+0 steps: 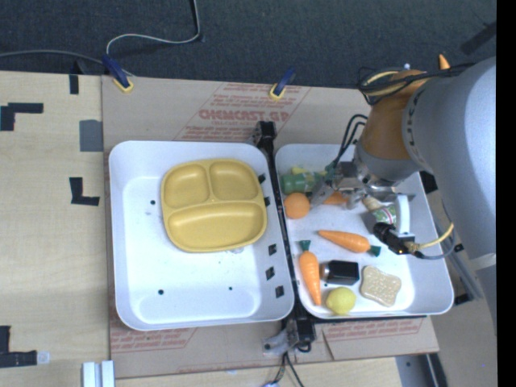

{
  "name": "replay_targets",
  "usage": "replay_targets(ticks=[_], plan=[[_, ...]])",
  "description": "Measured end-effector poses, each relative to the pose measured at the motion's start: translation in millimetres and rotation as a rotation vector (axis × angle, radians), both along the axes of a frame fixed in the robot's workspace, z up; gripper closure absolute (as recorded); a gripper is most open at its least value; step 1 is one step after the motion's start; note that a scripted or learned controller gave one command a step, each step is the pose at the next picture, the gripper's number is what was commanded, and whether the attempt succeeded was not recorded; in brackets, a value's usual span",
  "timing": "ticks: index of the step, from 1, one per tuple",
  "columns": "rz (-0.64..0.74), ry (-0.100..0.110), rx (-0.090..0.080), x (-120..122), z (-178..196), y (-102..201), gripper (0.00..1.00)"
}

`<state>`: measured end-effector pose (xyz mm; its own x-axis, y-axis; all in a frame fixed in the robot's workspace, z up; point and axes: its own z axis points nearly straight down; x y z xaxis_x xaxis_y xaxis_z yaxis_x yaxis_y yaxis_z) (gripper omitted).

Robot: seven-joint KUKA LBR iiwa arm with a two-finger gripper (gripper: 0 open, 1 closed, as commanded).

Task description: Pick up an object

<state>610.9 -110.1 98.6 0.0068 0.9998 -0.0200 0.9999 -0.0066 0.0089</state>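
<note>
Arm (419, 127): the grey arm with its orange band is reaching in from the right side, bending down over the upper part of the right bin
Gripper (337, 190): it is hanging low over the back half of the right bin, just beside the orange ball and the green item; whether it is released or clenched cannot be told from this slanted view
Right bin (435, 297): a shallow white bin that is holding all the small toys
Orange ball (297, 206): a round orange piece that is lying close to the divider between the bins, just left of the gripper
Green item (300, 176): a small green and yellow piece that is sitting at the back left corner of the right bin, too small to identify
Long carrot (345, 240): it is lying crosswise in the middle of the right bin, green end pointing right
Short carrot (309, 271): it is lying lengthwise near the left wall, green end pointing to the back
Black block (342, 272): it is resting between the short carrot and the cracker
Yellow ball (341, 300): it is sitting at the front of the right bin, just beside the short carrot's tip
Cracker (380, 286): a beige, toast-like piece that is lying at the front right
Left bin (137, 297): a white bin that is holding the yellow tray
Yellow tray (214, 203): a three-compartment tray that is lying flat in the back half of the left bin
</note>
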Motion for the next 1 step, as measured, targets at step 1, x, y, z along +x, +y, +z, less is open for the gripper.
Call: replay_targets(ticks=[1], plan=[[0.002,0.005,0.009,-0.3,8.3,4.5,1.00]])
